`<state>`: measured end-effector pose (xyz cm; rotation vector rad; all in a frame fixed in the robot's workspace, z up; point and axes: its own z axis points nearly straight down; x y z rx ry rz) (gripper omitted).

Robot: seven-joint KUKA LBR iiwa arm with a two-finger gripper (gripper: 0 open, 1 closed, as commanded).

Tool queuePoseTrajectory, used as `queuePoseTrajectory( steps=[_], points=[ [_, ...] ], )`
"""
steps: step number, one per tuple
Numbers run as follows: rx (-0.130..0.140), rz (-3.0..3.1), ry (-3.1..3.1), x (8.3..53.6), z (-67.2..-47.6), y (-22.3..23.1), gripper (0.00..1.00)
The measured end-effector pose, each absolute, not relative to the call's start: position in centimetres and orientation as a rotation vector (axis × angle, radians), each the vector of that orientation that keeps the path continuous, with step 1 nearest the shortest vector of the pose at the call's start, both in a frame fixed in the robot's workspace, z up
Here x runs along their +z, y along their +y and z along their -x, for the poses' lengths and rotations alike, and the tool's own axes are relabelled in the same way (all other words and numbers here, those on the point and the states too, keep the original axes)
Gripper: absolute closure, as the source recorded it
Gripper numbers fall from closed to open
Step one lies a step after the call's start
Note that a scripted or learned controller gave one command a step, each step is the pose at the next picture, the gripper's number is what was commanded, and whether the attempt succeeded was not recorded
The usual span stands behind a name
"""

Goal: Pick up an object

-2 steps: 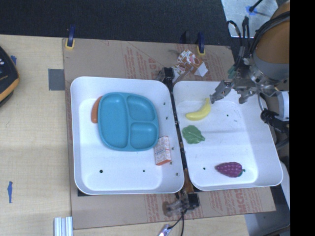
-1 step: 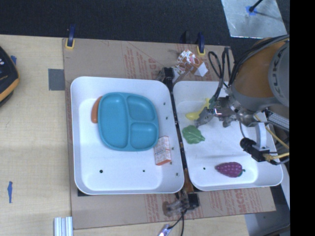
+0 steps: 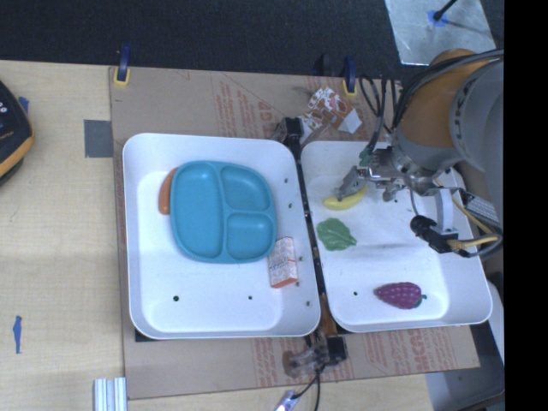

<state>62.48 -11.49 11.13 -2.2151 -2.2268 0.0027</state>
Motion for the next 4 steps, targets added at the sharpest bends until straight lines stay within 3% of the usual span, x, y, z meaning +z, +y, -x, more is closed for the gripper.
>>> queuePoseTrajectory(
  steps=[1, 2, 3, 4],
  points=[
    [0.002, 2.214, -2.226, 9.2, -65.6, -13.2, 0.0],
    [0.001, 2.218, -2.224, 9.2, -65.6, -15.1, 0.0],
    [0.002, 2.215, -2.227, 10.3, -65.7, -15.1, 1.0],
    [0.001, 2.219, -2.225, 21.0, -64.1, -16.5, 1.0]
  ],
)
